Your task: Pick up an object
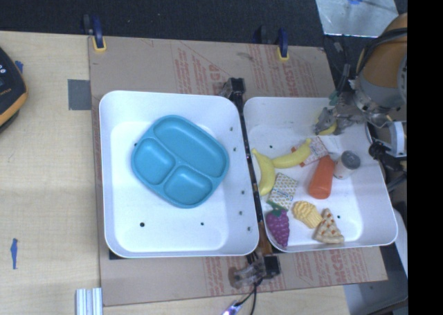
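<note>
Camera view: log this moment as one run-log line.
gripper: over right bin, upper edge | grasp: unclear | carrot, banana, grapes: in bin | blue plate: left bin

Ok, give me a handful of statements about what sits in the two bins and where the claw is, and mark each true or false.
1. The blue divided plate lies in the left bin. True.
2. The bunch of grapes lies on the blue plate. False: it lies in the right bin, near the front left corner.
3. The claw is over the right bin's back part. True.
4. The orange carrot lies outside both bins. False: it lies in the right bin.
5. The pizza slice lies near the right bin's front edge. True.
</note>
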Robot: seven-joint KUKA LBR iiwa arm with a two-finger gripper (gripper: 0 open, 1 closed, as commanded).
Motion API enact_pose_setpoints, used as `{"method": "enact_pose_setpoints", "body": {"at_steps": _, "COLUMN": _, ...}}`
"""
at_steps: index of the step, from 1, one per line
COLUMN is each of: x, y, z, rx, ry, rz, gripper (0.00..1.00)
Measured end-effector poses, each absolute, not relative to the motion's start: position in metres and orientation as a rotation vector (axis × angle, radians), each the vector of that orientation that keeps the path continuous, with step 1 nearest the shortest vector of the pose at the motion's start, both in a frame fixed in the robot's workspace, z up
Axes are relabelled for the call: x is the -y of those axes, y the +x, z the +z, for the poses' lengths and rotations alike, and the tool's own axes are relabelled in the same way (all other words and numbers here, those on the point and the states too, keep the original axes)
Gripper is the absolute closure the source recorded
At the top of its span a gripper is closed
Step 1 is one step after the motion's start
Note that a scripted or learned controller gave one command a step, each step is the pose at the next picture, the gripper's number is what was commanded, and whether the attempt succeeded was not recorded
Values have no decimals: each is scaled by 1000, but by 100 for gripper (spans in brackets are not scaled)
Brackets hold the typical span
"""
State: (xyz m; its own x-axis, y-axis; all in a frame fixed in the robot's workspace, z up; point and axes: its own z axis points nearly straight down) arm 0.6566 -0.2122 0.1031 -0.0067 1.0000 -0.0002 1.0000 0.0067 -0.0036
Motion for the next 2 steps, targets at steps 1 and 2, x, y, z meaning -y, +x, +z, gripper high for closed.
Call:
{"method": "enact_pose_setpoints", "body": {"at_steps": 1, "x": 187, "y": 657, "z": 144, "rx": 2225, "ry": -2217, "rz": 0, "gripper": 100}}
{"method": "enact_pose_setpoints", "body": {"at_steps": 2, "x": 188, "y": 656, "z": 158, "rx": 2225, "ry": -2217, "rz": 1, "gripper": 100}}
